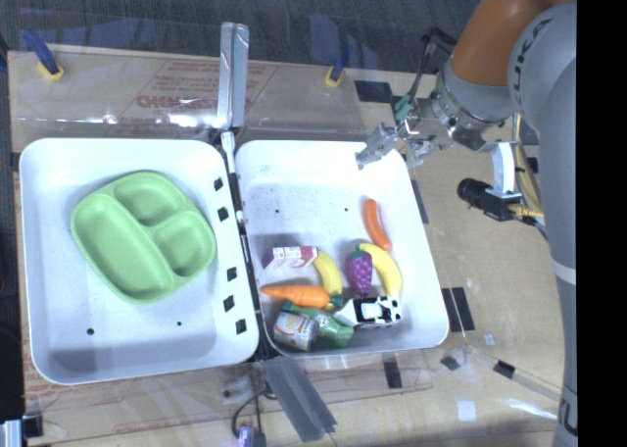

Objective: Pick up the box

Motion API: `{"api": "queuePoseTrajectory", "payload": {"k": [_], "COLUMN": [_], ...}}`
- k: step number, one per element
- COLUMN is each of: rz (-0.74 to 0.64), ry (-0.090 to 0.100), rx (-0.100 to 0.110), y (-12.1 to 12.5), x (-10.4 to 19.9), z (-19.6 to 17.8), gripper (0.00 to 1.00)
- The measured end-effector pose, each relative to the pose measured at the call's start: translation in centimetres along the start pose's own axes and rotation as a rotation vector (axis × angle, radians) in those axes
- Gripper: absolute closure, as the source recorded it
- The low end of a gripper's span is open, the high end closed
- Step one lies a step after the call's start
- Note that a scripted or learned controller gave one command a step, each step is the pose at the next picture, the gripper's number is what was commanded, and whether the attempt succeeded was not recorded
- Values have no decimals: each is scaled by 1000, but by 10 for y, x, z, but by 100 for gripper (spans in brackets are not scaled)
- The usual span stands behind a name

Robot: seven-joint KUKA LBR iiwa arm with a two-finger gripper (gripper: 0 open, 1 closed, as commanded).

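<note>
Box target: small white carton with red-pink print [293, 257], lying flat in the right shallow white plastic bin [294, 166], left of centre and toward the near half. Short and rectangular, long side running left-right, tilted slightly. An orange toy carrot [297, 293] lies just near of it, and a small yellow toy banana [327, 274] is touching or almost touching its right end.

Rest of the clutter sits right and near of it: purple toy grape bunch [360, 270], larger yellow banana [383, 268], orange-red toy sausage [375, 223], black-and-white cow-print piece [376, 311], green-labelled can [299, 327].

Two-finger gripper [384, 146] is over the far right corner of that bin, well apart from the carton, nothing between its fingers. Finger spread: cannot tell from this angle.

Left white bin [59, 166] holds a green three-compartment plastic plate [143, 233].
</note>
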State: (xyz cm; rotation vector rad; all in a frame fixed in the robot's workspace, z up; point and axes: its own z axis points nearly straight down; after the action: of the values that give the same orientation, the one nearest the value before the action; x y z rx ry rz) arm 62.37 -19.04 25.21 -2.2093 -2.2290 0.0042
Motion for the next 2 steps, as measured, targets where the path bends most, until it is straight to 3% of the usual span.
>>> {"api": "queuePoseTrajectory", "payload": {"k": [1,2], "rz": [193,219], "ry": [1,0], "rx": [1,2], "y": [-59,-33], "x": [8,80], "z": [18,131], "gripper": [0,0]}}
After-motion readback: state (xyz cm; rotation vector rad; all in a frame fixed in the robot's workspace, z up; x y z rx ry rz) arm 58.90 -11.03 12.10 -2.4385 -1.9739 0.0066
